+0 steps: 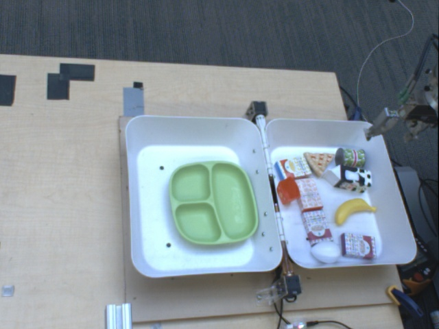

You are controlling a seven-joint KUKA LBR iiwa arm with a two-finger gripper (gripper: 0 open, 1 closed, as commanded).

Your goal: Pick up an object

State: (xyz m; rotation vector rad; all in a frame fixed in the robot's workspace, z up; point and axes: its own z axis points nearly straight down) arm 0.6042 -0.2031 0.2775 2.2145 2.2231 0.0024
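Two shallow white bins sit side by side on the pale wooden bench (62, 204). The left bin (134, 204) carries one light-green divided plastic plate (214, 203). The right bin (406, 233) carries all the small items.

Right bin, near edge first:
- a white egg-shaped object (325, 253), just beside a small red-and-white carton (359, 245);
- a second red-and-white carton (315, 225), with a third (311, 196) lying just behind it;
- a yellow toy banana (354, 210), lying apart from the cartons;
- an orange-red block (288, 190), close to the wall between the bins;
- a black-and-white toy cow (357, 178);
- at the far side, a white printed packet (293, 166), a tan wedge like a pizza slice (318, 162) and a green-labelled can on its side (350, 157).

The grey gripper (385, 122) hangs at the far right corner of the right bin, over its rim and above the items. It touches none of them. Jaws: cannot tell whether wide or narrow at this size. Nothing is visible between them.

Progress, as judged: no object has been picked yet and every item rests on the bin floor. The can and the cow are the candidates nearest the gripper. What is left is the whole job: moving over one item, descending, closing and lifting.
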